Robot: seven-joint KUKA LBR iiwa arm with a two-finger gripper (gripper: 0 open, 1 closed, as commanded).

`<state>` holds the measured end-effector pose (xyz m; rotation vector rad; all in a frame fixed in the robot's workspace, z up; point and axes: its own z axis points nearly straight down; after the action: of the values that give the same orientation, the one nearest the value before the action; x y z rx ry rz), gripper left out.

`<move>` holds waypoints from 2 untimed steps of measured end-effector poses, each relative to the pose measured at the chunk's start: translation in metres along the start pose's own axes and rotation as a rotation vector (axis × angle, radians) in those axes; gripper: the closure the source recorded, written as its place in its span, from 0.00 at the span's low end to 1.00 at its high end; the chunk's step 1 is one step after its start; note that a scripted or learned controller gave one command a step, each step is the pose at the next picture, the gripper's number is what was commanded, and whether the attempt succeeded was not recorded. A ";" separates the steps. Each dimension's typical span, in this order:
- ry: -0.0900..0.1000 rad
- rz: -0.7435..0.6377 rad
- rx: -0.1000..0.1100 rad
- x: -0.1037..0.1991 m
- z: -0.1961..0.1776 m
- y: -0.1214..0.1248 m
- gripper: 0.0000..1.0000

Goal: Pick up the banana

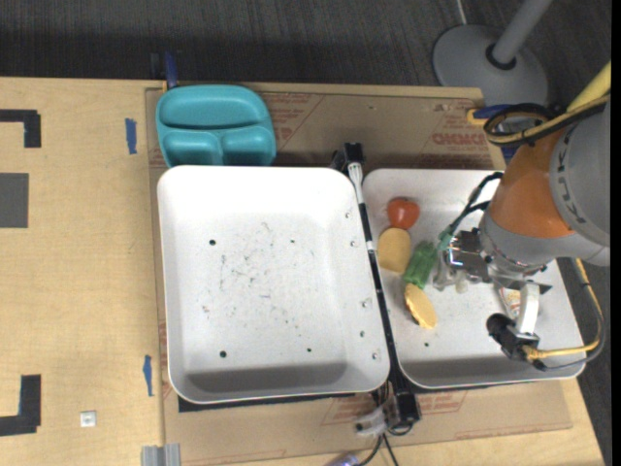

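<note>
Gripper [456,265] beside the banana [420,308]; its grip state cannot be told.

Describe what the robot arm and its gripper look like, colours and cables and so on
The arm is grey and rounded, with a broad orange band above the wrist. Yellow and black cables loop near its upper side. The gripper is a metallic silver block, with a black cable running to it.

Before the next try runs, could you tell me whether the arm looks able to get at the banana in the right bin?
Probably yes. The banana lies uncovered in the right bin, just beside the gripper. The green item touches its upper end, which may crowd a grasp there.
</note>
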<state>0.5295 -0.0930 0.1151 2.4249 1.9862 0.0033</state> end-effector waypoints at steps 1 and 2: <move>-0.001 -0.001 -0.001 0.000 -0.010 0.000 1.00; -0.002 -0.002 -0.003 0.000 -0.019 0.001 1.00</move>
<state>0.5303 -0.0928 0.1345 2.4201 1.9867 0.0039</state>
